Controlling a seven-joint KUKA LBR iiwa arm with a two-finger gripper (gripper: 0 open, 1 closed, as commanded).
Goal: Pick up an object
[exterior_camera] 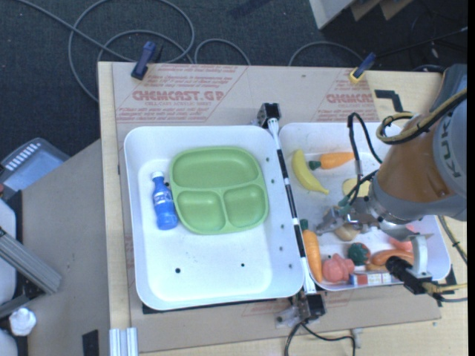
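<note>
Gripper (pixel 343 221) low in the right-hand shallow white plastic bin (pixel 312 133), reaching in from the right; the fingertips are lost in shadow and clutter, so I cannot tell whether the jaws are spread, closed, or on anything. Nearest candidate: a small pale tan rounded toy piece (pixel 346 233), touching or just under the tips on the near side. Just beyond it, toward the front rim, a dark green rounded toy (pixel 358 252) and a pink lumpy toy (pixel 336 268). To the gripper's left, along the bin's dividing wall, a long orange toy carrot (pixel 312 252), long axis running roughly front to back. Farther back, a curved yellow toy banana (pixel 305 172), long axis slanting from back-left to front-right, and beside it a second orange carrot with a green top (pixel 333 160), lying across the bin. An orange-red piece (pixel 386 256) sits under the wrist; identity unclear. Judgement: the tan piece lies closest, so the pick likely turns on a short drop there. Count: two carrots, one banana, one each of tan, green, pink. Left white bin (pixel 141 199) well apart: one green three-compartment plastic tray (pixel 219 189), one small blue bottle with a white cap (pixel 163 201) just beside its left edge.
</note>
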